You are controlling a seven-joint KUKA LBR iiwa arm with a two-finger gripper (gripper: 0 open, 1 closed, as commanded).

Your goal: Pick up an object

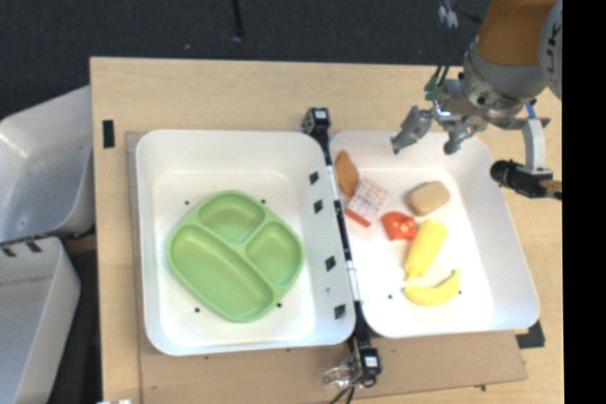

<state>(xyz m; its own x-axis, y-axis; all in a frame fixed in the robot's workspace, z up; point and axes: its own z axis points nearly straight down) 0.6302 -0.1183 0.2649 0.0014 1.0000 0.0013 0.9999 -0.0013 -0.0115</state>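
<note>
Jaws: spread, nothing between them, over the right bin's back edge.
Gripper: hangs above the bun, apart from it.
Nearest pick: bun, clear on its right side.
Advice: straddle the bun before descending; tomato and corn crowd its front.
Elsewhere: banana by the front wall; green plate in the left bin.

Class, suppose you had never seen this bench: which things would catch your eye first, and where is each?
First, the bright green divided plate, alone in the left bin. Next, the cluster of toy food in the right bin: a banana, a yellow piece and a red tomato. Last, the arm's orange band above the gripper, open over that bin's far edge.
</note>
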